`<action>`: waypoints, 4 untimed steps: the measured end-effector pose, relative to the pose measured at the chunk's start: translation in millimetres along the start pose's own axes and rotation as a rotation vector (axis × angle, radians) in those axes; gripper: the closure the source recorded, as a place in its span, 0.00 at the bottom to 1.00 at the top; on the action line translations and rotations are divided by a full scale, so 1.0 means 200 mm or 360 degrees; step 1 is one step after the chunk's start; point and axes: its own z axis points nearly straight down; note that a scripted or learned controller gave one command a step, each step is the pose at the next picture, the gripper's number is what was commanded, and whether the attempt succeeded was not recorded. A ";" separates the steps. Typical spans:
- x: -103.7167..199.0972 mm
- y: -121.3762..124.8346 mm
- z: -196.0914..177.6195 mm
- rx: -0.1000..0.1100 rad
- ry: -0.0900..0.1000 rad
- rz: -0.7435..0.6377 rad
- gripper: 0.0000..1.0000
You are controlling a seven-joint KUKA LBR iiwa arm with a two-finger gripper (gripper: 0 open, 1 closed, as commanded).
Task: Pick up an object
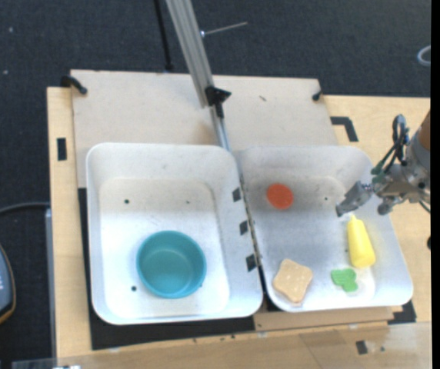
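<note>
Pale counter (166, 106), two white bins; tool (374, 194) at right bin's (312, 164) far edge, poised above yellow piece (360, 241) just below; finger state indiscernible.

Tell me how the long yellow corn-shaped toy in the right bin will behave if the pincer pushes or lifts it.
The long yellow corn-shaped toy looks rounded, so a sideways push would probably roll it across the right white bin. It seems small moulded plastic, likely light and stiff. Its smooth surface may slip unless gripped across its narrow width.
</note>
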 end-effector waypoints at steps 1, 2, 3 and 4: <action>0.00 0.00 0.00 -0.0001 0.0001 0.0002 0.00; -0.02 -0.05 0.25 0.0007 -0.0002 0.0006 0.00; -0.03 -0.05 0.56 0.0012 0.0000 0.0006 0.00; -0.03 -0.05 0.83 0.0010 0.0003 0.0006 0.00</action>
